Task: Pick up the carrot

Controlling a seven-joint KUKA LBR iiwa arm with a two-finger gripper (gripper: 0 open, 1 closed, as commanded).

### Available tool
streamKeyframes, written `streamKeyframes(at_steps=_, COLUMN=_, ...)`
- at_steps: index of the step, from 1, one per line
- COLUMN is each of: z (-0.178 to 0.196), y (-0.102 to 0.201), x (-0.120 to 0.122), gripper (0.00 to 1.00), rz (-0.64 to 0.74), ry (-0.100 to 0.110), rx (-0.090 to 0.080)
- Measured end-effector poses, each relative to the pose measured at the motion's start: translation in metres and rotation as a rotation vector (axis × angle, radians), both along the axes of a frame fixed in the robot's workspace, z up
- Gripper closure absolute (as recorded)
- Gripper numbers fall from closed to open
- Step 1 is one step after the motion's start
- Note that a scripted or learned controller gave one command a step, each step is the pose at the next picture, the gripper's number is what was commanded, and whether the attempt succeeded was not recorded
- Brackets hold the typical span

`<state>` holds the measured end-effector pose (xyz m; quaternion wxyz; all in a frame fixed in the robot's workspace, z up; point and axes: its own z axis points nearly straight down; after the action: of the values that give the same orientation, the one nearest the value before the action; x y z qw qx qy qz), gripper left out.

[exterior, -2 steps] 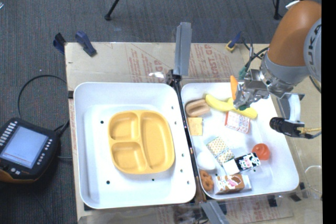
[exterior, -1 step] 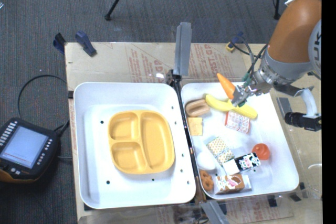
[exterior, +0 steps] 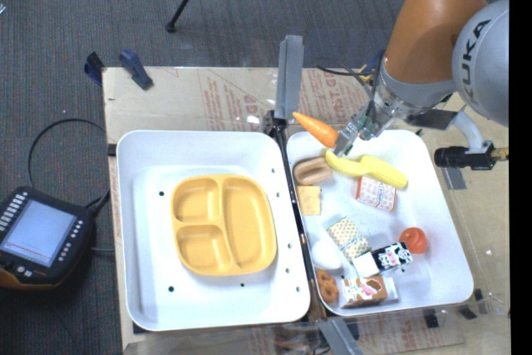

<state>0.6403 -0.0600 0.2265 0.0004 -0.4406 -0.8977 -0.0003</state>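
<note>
The orange carrot (exterior: pixel 315 127) hangs over the far left corner of the right bin (exterior: pixel 439 216), with its pointed tip toward the left. Its thick end sits between the fingers of my gripper (exterior: pixel 347 138), which is shut on it. The arm comes down from the upper right, and its orange wrist band is just above the gripper. Just under the gripper lies a yellow banana (exterior: pixel 371 169).
The right bin also holds a brown bun (exterior: pixel 312 171), a cheese square (exterior: pixel 309 200), several small boxes (exterior: pixel 376 193), a tomato (exterior: pixel 415 240), a white egg (exterior: pixel 328 255) and a cookie (exterior: pixel 327 288). The left bin (exterior: pixel 145 179) holds a yellow divided plate (exterior: pixel 224 224).
</note>
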Motion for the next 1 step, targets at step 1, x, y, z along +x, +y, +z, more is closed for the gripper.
streamKeyframes(at_steps=1, z=0.0229, y=-0.0134, x=-0.0270, gripper=1.00, rz=-0.084, ry=-0.001, rx=-0.001)
